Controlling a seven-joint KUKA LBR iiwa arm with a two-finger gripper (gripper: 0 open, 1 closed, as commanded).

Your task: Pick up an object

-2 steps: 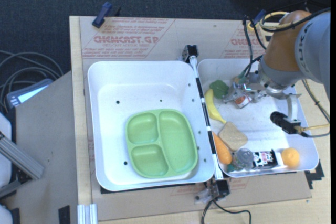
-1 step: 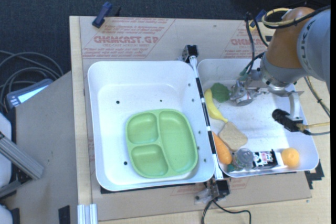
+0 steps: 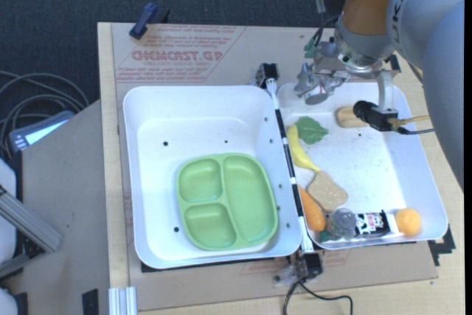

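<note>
- Flat green plastic leaf (image 3: 311,130) just below two-finger metal gripper (image 3: 316,91), yellow plastic banana (image 3: 299,150) beside it.
- Gripper poised above right white bin (image 3: 413,158) far corner, nothing visibly gripped; finger spread unclear.
- Green three-compartment tray (image 3: 225,201) far left, in left white bin (image 3: 147,158).

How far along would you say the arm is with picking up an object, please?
Nothing looks picked yet. The claw hangs over the far end of the right bin, with no item seen in it. The banana, green leaf, carrot, bread slice and orange all lie in that bin. Left to do: come down on one, close and lift.
</note>
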